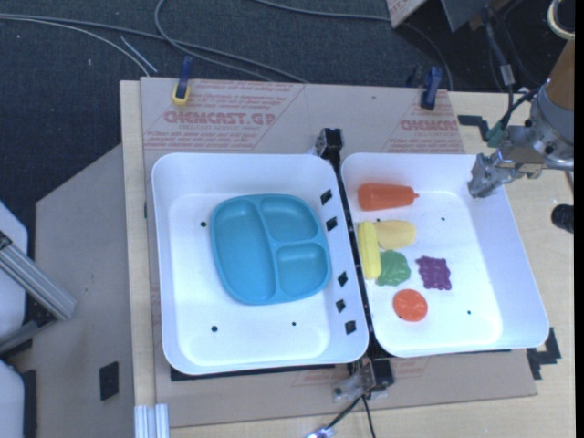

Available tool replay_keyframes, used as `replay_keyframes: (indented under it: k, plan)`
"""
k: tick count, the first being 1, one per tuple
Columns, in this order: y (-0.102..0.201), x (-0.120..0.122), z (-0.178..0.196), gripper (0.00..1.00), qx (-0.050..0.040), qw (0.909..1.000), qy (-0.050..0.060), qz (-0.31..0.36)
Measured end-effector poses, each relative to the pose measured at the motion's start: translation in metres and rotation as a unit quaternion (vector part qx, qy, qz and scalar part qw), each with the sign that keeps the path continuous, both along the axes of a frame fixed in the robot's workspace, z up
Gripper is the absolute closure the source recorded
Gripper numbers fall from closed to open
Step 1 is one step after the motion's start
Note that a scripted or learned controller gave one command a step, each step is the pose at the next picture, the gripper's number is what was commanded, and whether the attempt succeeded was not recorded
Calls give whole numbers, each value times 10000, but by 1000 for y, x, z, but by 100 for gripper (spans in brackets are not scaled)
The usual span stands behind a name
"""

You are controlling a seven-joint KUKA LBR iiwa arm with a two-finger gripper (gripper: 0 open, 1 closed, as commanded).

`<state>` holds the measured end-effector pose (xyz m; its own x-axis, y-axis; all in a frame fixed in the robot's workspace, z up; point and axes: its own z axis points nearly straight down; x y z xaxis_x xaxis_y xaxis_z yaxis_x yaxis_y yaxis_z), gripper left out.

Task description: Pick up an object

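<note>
Several toy foods lie in the right bin [511,272]: an orange carrot [387,195], a pale yellow piece [396,234], a yellow corn cob [368,250], a green piece [393,268], purple grapes [434,272] and an orange-red round fruit [411,306]. My gripper [482,179] hangs over the bin's upper right corner, well to the right of the carrot and apart from every toy. Nothing shows between its fingertips.
The left bin [182,327] holds a blue divided plate [270,246]. A black divider with clips [339,245] runs between the bins. Clamps [182,88] [430,88] hold the board's far edge. Cables lie on the dark floor behind.
</note>
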<state>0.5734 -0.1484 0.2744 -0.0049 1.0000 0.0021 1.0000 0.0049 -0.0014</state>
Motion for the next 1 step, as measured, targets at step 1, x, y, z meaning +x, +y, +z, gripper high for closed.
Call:
replay_keyframes:
  k: [1]
  plan:
    - [48, 10, 0, 100, 1, 10000, -4, 5]
